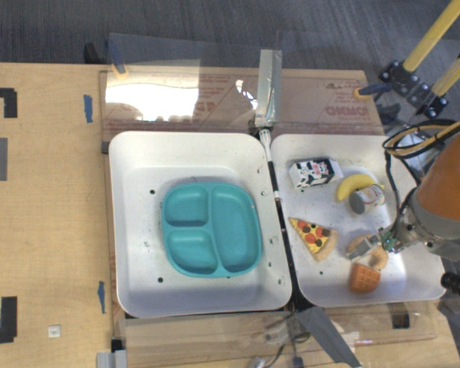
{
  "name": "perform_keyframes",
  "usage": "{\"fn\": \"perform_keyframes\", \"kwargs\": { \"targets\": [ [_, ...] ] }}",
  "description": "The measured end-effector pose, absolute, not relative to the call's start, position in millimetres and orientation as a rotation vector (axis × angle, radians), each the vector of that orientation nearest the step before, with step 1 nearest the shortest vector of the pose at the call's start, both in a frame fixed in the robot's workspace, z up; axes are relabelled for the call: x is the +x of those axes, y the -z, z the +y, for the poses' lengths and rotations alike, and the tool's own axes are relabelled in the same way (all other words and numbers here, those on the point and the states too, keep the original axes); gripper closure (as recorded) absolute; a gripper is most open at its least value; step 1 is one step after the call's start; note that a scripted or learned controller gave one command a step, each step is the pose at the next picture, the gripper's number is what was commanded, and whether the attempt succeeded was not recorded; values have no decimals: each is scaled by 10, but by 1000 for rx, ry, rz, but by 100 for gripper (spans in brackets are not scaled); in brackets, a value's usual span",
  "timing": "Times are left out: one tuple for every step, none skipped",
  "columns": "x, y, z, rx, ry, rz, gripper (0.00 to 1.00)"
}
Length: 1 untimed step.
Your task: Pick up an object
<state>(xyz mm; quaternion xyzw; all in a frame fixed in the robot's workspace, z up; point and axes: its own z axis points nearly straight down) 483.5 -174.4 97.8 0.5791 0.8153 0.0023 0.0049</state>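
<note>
A teal divided plate sat in the left bin. In the right bin lay a pizza slice, a cow-patterned block, a banana and an orange waffle piece. The gripper hovered low just above the waffle piece; its opening could not be told.

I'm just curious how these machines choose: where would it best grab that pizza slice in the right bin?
Probably across the narrow pointed half of the pizza slice, coming straight down from above. It lies flat, tip toward the divider, and widens toward the crust, so the fingers would likely span the tip half more easily.
</note>
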Motion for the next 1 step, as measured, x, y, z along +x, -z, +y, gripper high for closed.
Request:
{"fn": "perform_keyframes", "kwargs": {
  "targets": [
    [5407, -2239, -1035, 1930, -15, 2465, 100]
  ]
}}
